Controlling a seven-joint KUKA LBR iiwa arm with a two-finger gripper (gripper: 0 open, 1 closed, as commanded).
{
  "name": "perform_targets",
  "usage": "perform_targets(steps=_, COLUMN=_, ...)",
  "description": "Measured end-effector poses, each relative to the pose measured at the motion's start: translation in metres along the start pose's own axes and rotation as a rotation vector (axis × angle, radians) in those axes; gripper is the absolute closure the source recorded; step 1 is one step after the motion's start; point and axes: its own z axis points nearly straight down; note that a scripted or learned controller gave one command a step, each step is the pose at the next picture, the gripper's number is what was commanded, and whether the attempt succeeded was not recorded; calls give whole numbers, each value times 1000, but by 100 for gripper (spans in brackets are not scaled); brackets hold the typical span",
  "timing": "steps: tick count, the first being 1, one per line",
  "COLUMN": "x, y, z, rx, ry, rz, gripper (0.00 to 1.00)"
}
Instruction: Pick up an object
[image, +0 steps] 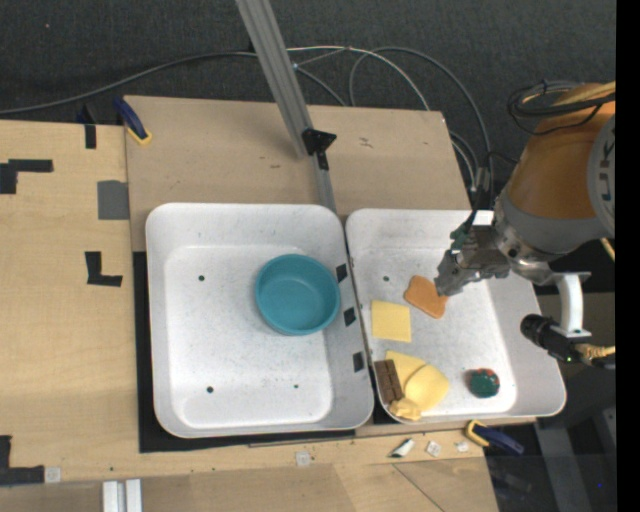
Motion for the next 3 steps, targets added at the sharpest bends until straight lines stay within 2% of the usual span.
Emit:
perform_targets(steps=1, x=44, y=-4, z=12, rx=8, ry=2, rz=-3, gripper=100)
perform_targets(steps=2, x=104, y=-16, z=22, rx=9, ry=2, rz=-5, gripper=100)
perform_targets(steps=3, x=156, y=-16, z=15, rx=7, ry=2, rz=-6, gripper=100)
